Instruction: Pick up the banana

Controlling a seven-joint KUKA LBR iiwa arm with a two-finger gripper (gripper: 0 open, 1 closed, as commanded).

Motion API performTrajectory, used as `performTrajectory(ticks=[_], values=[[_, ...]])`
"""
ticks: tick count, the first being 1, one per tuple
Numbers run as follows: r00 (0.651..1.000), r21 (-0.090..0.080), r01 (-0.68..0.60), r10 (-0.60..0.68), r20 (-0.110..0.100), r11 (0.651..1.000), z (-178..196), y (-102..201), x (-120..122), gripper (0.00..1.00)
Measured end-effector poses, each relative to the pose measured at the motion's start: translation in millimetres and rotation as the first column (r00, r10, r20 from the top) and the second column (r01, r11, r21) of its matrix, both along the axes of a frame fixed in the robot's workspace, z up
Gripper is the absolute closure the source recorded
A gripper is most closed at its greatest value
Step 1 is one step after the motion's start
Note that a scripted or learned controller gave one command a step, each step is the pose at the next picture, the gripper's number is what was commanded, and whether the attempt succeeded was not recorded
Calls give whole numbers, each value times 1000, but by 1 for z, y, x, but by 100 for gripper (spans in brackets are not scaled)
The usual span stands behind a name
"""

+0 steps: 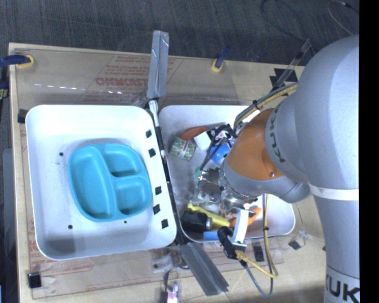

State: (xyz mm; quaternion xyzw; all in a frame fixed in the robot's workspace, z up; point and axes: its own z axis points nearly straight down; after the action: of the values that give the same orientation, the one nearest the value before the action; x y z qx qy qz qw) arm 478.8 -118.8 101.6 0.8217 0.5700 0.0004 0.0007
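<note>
While my pincer (208, 202) hovers low over the banana (207, 213) in the right bin (177, 115) — nothing lifted yet — I cannot tell its opening.

Arm (284, 150) over cluttered right bin (177, 115), blue tray (107, 182) left.

Probably a robotics lab: clamped wooden bench (252, 74), twin white bins (44, 169), grey carpet (82, 11).

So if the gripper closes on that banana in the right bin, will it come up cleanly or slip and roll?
The banana looks like a smooth, curved toy, so it may slip or twist between fingers. It lies low in the right bin, close beside a black object, so it will likely drag neighbours. It seems slim, probably light.
</note>
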Motion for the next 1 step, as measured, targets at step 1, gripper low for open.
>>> performTrajectory(ticks=[1], values=[[1000,0,-1,1,0,1000,0,0,0,0]])
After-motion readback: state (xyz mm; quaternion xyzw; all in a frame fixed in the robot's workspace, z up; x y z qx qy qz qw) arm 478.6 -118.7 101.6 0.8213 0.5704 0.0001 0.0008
